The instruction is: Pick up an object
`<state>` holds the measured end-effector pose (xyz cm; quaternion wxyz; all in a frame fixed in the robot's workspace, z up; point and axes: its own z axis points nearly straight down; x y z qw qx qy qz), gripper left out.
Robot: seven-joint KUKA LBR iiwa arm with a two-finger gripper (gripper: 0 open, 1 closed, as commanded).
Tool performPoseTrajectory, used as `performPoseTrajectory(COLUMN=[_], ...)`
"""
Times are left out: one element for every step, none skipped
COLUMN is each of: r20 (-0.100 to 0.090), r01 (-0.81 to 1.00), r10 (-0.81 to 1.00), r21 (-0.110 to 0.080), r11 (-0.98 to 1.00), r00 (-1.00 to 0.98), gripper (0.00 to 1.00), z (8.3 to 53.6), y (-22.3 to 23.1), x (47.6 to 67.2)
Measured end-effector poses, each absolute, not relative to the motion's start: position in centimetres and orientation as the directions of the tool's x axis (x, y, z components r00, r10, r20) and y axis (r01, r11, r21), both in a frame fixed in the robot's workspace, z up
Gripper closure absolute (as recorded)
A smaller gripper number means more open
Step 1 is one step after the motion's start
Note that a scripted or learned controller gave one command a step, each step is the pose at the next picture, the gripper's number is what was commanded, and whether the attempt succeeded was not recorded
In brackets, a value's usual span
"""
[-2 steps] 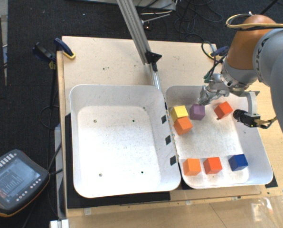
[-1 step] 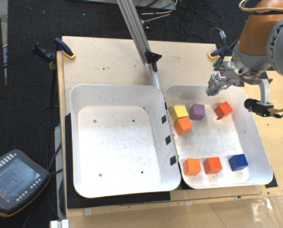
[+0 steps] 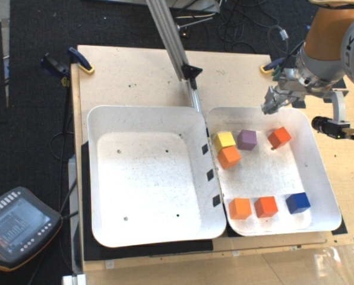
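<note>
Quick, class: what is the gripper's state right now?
Gripper: state cannot be told; it hangs over the right bin's far edge, with no block seen in it.

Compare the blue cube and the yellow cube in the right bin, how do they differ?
Colour: the blue cube is dark blue, the yellow cube bright yellow. Place: the blue cube sits near the front right corner of the right bin, the yellow cube near its back left, by the divider. Neighbours: the yellow cube touches an orange cube, while the blue cube stands apart from the red-orange cube beside it. Both are small cubes of similar size.
</note>
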<state>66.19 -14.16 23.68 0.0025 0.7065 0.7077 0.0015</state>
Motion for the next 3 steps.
performPoseTrajectory(r20=[0.001, 0.001, 0.001], r01=[1.0, 1.0, 1.0], r10=[1.0, 1.0, 1.0], r21=[0.004, 0.003, -0.001], r11=[0.008, 0.008, 0.007], r00=[-0.008, -0.008, -0.007], gripper=[1.0, 1.0, 1.0], z=[23.5, 24.4, 23.1], y=[-8.9, -3.9, 1.2], x=[67.6, 67.9, 68.0])
